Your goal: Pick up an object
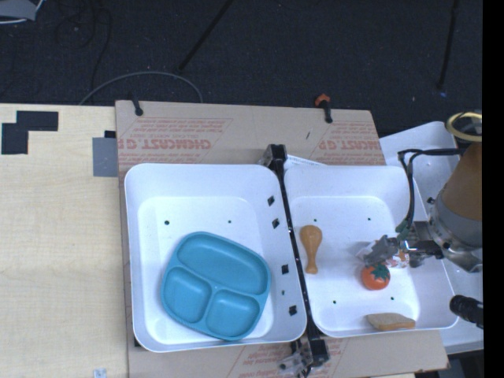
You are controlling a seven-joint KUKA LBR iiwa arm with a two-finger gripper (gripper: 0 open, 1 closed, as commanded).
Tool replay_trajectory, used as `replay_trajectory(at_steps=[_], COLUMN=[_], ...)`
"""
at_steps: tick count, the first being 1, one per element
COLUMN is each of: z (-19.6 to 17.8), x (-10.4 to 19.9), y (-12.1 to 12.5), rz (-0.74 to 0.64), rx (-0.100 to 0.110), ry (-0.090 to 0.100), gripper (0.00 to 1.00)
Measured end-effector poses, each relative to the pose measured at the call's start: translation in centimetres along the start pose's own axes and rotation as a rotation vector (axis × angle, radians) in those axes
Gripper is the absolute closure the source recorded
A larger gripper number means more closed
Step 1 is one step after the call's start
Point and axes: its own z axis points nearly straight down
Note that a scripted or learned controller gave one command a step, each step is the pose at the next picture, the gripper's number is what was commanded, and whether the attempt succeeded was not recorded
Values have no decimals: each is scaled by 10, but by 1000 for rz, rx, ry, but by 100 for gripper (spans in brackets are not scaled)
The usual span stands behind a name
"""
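Note:
The right bin (339, 186) holds three small objects. A tan drumstick-shaped piece (311, 247) lies near its left wall. A red tomato with a green top (376, 277) rests toward the front right, and a flat tan bread-like piece (390, 321) lies by the front wall. My gripper (384, 251) reaches in from the right and hovers just behind and slightly above the tomato, with nothing visibly held. The orange band of the arm (471, 186) shows at the right edge.
The left bin (146, 187) holds a blue divided plate (214, 285). A black divider with clips (287, 235) runs between the bins. Cardboard (236, 136) lies under both bins, and a black cable (409, 187) loops over the right bin's far right corner.

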Motion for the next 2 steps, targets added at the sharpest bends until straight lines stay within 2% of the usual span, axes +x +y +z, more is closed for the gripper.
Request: replay_trajectory(at_steps=[1, 2], z=[-5, 57], x=[0, -5], y=[2, 5], rz=[-2, -2], rx=[-11, -3], ry=[-2, 1], gripper=[0, 0])
